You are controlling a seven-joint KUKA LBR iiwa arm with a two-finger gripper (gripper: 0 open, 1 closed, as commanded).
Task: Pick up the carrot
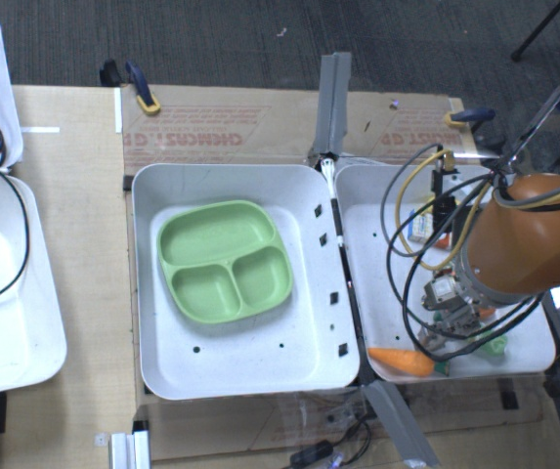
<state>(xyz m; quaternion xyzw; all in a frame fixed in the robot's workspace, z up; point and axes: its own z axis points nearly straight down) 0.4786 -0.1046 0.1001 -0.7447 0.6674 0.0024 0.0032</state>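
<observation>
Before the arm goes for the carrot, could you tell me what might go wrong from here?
The carrot lies against the near wall of the right bin, so a finger may hit the rim instead of closing around it. The gripper hangs amid looping cables that could snag or drag over the carrot. A green item sits close by and might get nudged or grabbed by mistake.

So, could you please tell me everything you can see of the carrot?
The carrot is orange, smooth and tapered, apparently a toy. It lies on its side on the floor of the right bin, near that bin's front left corner, its narrow tip pointing left. Its thicker right end is partly covered by the arm's cables and wrist hardware. The gripper hangs just above and to its right; contact cannot be judged.
</observation>
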